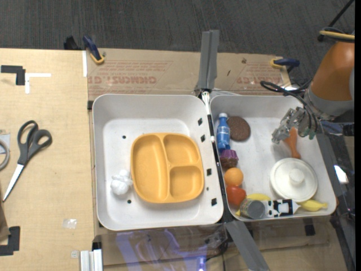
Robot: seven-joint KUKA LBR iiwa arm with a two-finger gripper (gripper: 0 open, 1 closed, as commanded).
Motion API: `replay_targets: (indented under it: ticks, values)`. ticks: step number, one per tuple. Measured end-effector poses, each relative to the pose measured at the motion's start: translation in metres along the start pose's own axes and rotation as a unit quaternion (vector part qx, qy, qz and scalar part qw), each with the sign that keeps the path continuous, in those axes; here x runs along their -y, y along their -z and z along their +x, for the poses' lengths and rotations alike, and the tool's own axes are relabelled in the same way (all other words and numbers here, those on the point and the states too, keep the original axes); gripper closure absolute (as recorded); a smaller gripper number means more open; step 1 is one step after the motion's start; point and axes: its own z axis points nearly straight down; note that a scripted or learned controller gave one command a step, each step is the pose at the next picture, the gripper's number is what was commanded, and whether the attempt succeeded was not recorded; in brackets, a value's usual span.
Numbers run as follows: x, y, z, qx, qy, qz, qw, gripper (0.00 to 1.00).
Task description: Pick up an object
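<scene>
My gripper (289,127) hangs over the upper right part of the right bin (260,151), reaching in from the right. An orange carrot (293,145) lies just below it, its top end right at the gripper, and whether they touch is unclear. A white round lid (293,178) sits in front of the carrot. Along the bin's left side are a blue bottle (223,131), a brown round cookie (241,128), a purple fruit (228,158), an orange (233,176) and a red tomato (236,195).
At the right bin's front edge lie a grey can (255,209), a black-and-white item (280,207) and a banana (313,205). The left bin (107,151) holds a yellow divided plate (167,167) and a white crumpled object (120,183). Scissors (28,145) lie on the bench at the left.
</scene>
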Motion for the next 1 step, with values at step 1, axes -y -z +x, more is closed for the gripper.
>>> replay_targets:
  ticks: [1]
  values:
    - [-0.0545,0.1292,0.0218,-0.003,-0.079,0.0,0.9969,1.0]
